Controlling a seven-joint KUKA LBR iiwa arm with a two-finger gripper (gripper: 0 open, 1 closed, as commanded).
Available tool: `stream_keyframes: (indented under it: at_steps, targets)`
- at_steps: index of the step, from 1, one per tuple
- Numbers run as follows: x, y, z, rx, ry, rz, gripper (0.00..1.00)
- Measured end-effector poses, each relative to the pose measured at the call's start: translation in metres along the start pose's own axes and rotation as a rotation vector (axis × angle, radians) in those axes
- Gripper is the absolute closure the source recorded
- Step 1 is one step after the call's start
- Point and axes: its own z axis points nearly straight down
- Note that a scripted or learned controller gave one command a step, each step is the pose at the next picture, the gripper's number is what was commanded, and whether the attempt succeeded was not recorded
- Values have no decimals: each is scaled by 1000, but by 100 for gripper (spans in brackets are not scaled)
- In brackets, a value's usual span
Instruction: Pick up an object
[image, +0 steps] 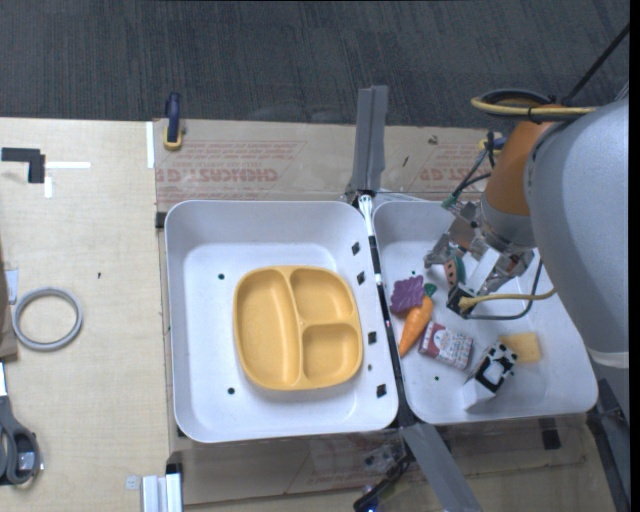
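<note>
My gripper (455, 278) hangs low in the right bin (565, 395), at its upper middle, under the grey arm with the orange band. Just left of it lie a purple bunch of toy grapes (407, 294) and an orange carrot (415, 325). A red and white packet (446, 346) lies below the gripper. Farther right are a black and white object (494, 368) and a yellow piece (526, 347). A small orange and green bit shows at the gripper's tip, and I cannot tell whether it is a held thing.
The left bin (182, 300) holds a yellow divided plate (297, 327). A grey tape roll (45, 318) and scissors (15, 452) lie on the wooden bench at far left. A yellow cable loops from the arm across the right bin.
</note>
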Motion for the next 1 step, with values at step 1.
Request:
stream_keyframes:
  at_steps: [1]
  targets:
    - [29, 29, 0, 1, -1, 198, 0]
